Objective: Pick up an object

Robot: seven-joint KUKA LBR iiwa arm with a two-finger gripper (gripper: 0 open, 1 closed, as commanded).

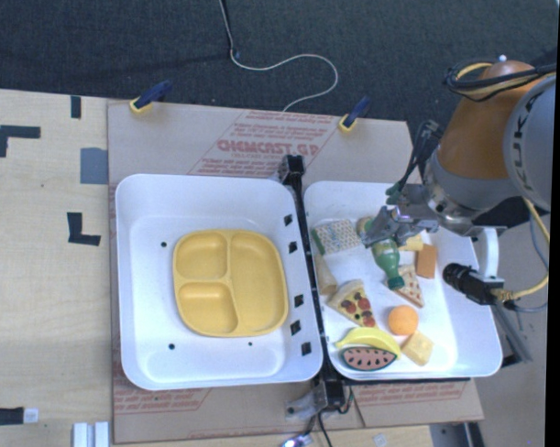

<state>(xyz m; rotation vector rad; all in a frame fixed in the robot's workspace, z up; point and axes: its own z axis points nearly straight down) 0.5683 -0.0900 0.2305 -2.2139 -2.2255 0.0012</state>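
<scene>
Pincer (387, 233), grip unclear, hovers over one green bottle (387, 260), one orange (402, 319), two bins (129, 350).

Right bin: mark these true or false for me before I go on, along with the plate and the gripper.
1. The yellow divided plate lies in the left bin. True.
2. The pizza slice lies on the plate. False: it lies in the right bin.
3. The gripper hangs over the right bin. True.
4. The orange sits in the left bin. False: right bin, beside the watermelon slice.
</scene>
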